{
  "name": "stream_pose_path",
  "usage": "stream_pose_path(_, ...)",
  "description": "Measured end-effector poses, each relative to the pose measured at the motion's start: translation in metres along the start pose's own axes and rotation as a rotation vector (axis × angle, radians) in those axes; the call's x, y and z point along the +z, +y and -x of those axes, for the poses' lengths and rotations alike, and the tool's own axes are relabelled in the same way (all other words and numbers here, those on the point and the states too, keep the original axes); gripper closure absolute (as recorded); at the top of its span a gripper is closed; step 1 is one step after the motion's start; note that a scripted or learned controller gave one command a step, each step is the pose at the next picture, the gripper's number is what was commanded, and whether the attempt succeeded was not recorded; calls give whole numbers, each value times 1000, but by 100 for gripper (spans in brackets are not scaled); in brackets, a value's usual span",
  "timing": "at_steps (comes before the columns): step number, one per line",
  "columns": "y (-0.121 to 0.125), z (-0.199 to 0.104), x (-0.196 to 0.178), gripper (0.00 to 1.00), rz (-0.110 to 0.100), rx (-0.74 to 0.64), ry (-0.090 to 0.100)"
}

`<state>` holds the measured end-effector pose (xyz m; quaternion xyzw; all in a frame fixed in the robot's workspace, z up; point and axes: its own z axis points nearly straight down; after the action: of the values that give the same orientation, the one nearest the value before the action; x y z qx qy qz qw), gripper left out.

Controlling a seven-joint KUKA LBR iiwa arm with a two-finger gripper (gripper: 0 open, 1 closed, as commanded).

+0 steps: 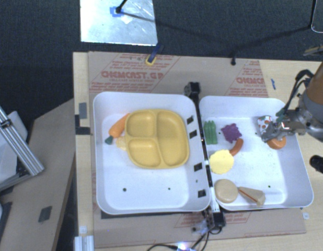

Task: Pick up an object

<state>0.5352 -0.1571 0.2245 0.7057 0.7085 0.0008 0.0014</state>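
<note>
My gripper [269,130] hangs over the right part of the right bin [295,192], reaching in from the right edge. Directly under and beside it lies a small orange piece [278,144], partly covered by the gripper. Further left in the same bin are a purple grape bunch [231,132], a green ridged piece [210,132], a red sausage [236,147] and a yellow disc [221,161]. Near the front of that bin lie a tan bun [226,191] and a wedge-shaped slice [252,195].
The left bin [109,192] holds a yellow divided plate [153,139] with an orange carrot [117,126] at its left side. A black divider [200,140] runs between the bins. The arm's grey body [315,111] stands over the right bin's right wall.
</note>
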Motion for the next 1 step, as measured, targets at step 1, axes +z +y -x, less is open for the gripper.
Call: stream_pose_path(1, 5, -57, -9, 100, 0, -6, 3)
